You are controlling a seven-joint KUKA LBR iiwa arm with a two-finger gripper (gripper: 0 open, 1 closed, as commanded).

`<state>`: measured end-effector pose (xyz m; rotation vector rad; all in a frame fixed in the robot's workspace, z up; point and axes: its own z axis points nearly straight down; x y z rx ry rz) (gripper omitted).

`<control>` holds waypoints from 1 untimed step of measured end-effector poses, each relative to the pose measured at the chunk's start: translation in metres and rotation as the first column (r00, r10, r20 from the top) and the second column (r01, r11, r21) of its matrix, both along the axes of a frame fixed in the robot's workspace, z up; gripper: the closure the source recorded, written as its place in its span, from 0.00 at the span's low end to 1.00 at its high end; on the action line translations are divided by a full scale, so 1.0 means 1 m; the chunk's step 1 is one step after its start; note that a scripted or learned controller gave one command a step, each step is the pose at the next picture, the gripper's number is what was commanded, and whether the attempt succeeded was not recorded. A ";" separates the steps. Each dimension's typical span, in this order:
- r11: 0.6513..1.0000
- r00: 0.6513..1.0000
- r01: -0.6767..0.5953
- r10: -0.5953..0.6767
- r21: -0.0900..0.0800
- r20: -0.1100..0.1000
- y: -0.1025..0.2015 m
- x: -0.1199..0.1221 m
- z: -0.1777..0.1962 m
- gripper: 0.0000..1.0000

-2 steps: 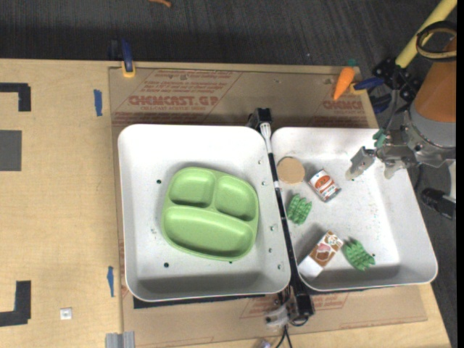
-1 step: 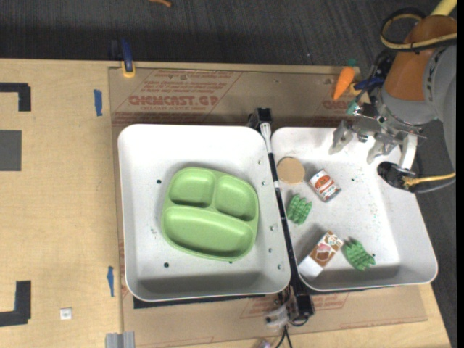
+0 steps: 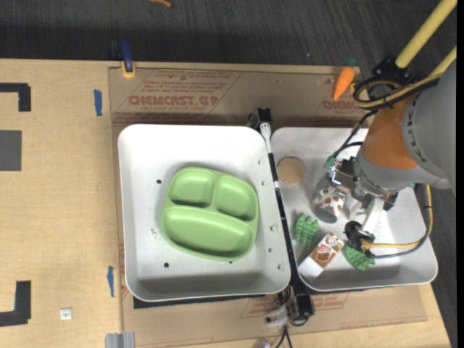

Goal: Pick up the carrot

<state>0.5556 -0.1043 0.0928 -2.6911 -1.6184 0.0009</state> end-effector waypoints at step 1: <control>0.954 0.954 0.299 -0.299 0.002 0.005 0.005 0.032 -0.003 0.00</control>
